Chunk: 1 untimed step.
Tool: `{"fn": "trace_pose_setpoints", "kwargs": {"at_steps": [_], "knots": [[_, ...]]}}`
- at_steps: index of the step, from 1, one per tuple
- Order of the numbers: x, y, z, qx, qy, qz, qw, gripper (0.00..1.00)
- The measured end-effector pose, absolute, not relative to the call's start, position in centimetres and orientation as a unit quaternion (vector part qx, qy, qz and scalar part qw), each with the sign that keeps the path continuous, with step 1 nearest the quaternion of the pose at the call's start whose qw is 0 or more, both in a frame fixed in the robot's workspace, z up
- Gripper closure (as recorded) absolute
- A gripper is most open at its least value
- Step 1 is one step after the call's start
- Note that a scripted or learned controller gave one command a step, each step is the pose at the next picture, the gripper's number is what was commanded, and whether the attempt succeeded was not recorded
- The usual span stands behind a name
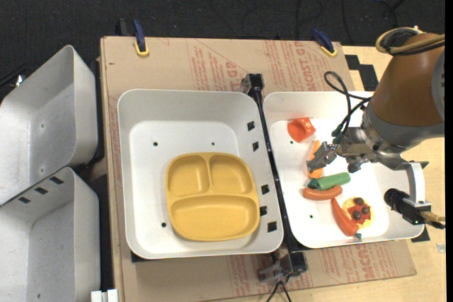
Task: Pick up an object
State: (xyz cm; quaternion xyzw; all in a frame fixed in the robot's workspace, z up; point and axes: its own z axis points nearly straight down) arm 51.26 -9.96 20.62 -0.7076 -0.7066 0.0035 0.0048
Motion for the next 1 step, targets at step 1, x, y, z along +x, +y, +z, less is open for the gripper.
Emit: {"fn": "trace_pose_setpoints", "kwargs": {"at_steps": [1], "knots": [[51.5,-9.97,21.1,-0.707,-0.707,0.0003,0.001,0.0]]}}
